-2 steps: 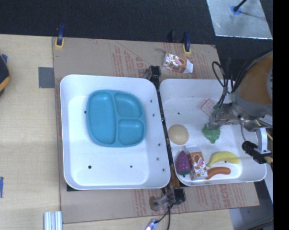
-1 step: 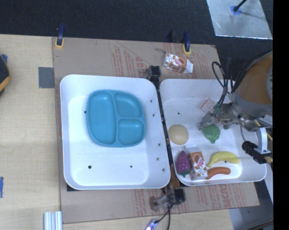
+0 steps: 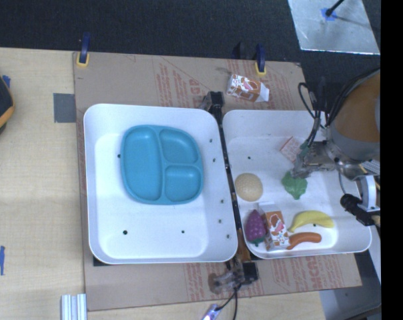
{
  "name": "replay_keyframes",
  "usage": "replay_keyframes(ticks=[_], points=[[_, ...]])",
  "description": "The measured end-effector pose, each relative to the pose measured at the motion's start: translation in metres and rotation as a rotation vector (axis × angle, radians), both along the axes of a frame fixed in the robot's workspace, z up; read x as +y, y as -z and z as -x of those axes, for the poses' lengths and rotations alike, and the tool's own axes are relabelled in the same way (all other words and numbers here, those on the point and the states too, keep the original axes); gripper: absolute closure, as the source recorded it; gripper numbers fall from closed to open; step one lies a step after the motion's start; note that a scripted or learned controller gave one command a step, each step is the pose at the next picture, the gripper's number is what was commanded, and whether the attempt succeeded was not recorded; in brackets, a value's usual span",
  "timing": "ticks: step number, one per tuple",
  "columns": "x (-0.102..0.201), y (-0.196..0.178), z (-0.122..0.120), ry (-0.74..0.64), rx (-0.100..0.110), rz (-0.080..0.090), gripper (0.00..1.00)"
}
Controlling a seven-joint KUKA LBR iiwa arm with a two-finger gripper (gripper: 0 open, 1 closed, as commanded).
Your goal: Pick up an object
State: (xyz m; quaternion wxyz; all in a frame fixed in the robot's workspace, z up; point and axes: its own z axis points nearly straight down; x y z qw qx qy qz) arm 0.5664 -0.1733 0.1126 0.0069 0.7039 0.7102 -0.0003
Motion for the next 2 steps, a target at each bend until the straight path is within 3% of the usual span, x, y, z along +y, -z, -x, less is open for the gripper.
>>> replay_keyframes(ticks=[1,2], points=[[0.0,0.0,0.0,0.0,0.0,0.0,0.0],[-0.002,0.021,-0.018,0.003,0.01,-0.009,0.0]])
